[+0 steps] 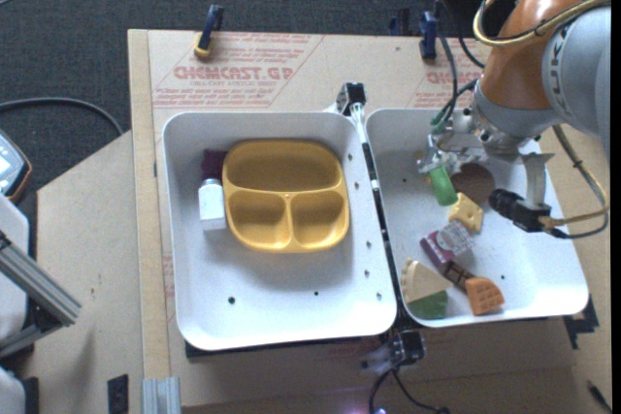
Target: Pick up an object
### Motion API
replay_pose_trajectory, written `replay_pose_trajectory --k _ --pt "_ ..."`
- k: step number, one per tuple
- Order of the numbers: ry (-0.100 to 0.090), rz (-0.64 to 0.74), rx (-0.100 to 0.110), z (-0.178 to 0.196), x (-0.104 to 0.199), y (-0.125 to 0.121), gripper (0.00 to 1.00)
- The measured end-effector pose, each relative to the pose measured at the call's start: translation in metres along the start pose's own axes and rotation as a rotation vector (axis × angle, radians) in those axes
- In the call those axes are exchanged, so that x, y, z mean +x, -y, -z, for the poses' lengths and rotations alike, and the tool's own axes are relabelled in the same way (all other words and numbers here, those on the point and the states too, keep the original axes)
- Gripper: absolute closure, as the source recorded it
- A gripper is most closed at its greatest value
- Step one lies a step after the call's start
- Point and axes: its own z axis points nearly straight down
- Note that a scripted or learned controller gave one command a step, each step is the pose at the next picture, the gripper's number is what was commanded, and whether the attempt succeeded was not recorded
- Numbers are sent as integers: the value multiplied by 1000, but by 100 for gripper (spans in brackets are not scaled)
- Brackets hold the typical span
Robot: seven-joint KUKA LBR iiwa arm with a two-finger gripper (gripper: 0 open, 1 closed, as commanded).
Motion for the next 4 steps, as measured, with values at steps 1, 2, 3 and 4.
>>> replay_pose_trajectory --k 1,2,3,4 --pt "0 1 -1 45 0 -7 100" --pt "0 1 -1 88 0 -9 100" --pt "-3 4 9 88 40 8 100" --pt "-4 5 9 97 89 28 100"
